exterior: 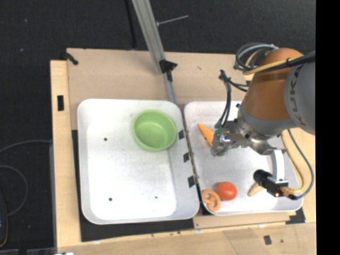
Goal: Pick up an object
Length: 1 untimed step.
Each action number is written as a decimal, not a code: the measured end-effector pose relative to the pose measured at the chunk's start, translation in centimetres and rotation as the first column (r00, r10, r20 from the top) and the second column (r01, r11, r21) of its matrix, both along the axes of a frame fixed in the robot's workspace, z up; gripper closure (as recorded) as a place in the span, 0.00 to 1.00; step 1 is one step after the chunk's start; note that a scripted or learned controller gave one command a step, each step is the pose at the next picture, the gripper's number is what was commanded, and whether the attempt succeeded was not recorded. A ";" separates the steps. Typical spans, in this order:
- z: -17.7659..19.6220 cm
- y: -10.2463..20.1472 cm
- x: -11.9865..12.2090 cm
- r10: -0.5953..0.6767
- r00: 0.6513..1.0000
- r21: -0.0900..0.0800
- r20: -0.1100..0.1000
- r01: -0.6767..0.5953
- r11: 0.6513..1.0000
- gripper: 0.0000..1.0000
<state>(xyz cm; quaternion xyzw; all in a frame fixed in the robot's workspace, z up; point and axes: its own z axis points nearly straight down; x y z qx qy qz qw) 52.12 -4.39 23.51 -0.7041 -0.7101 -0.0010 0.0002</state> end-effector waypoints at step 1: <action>0.3 4.3 -0.4 0.000 1.000 0.001 -0.001 0.000 1.000 1.00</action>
